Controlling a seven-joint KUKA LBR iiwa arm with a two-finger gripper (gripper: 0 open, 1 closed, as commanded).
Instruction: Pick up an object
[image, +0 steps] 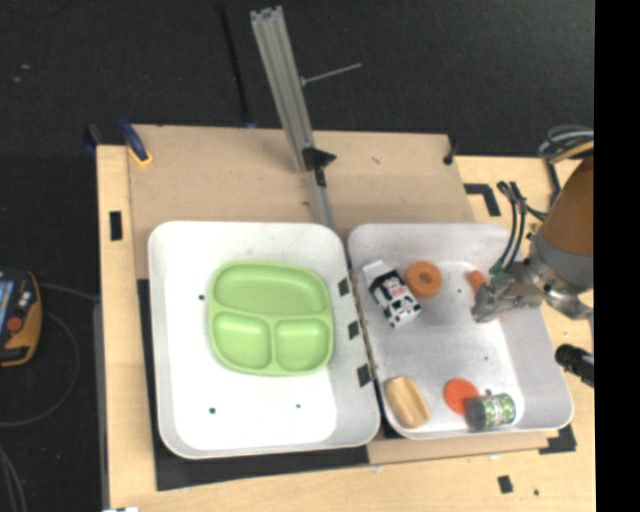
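The gripper hovers low in the right bin, approach step; finger state cannot be told. Next move likely requires descent onto one object.

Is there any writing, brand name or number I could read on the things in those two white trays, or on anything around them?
No text can be read here.
Black-and-white box in the right bin: dark printed patches, too blurred to read.
Green can at that bin's near edge: a pale label, too small to read.
Orange-and-blue device at the left edge: markings blurred.
Green divided plate in the left bin: no print visible.
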